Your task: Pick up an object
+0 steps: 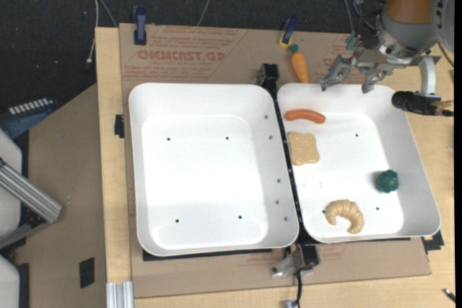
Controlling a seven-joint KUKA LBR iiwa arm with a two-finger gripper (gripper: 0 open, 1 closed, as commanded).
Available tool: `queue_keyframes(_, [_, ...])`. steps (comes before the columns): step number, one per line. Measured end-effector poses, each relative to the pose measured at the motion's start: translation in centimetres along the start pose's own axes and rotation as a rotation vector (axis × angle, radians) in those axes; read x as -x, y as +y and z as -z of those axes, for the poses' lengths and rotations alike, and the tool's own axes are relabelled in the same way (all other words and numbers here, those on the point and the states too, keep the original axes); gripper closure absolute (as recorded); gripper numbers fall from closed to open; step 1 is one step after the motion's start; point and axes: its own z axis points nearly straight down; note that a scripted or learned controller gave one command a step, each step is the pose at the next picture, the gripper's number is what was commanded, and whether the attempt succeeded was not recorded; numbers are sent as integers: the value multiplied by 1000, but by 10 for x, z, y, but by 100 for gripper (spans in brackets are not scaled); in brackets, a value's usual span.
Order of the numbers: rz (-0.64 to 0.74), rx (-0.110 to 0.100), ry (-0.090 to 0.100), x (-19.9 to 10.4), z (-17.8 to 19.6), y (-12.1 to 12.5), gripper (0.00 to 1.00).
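gripper (349, 81): upper right of frame, fingers spread, nothing between them, above right bin's (415, 155) top rim | in right bin: sausage (304, 115) top left, cracker (304, 148) below it, croissant (346, 215) bottom, green ball (387, 181) right | carrot (299, 66): outside, on cardboard above bins

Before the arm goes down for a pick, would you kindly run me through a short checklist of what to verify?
1. Gripper open, with nothing between its fingers: ok.
2. Targets present in the right white bin: orange-red sausage, tan bread slice, beige croissant, dark green ball: ok.
3. Gripper above a target: not ok; it hangs over the bin's far rim.
4. Items spaced apart for a finger approach: ok, though sausage and bread lie close together.
5. Orange carrot lies on the cardboard outside the bins: not ok as a bin target.
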Motion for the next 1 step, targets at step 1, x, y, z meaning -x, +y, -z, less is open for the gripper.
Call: queue_keyframes(1, [-1, -9, 1, 16, -103, 0, 0])
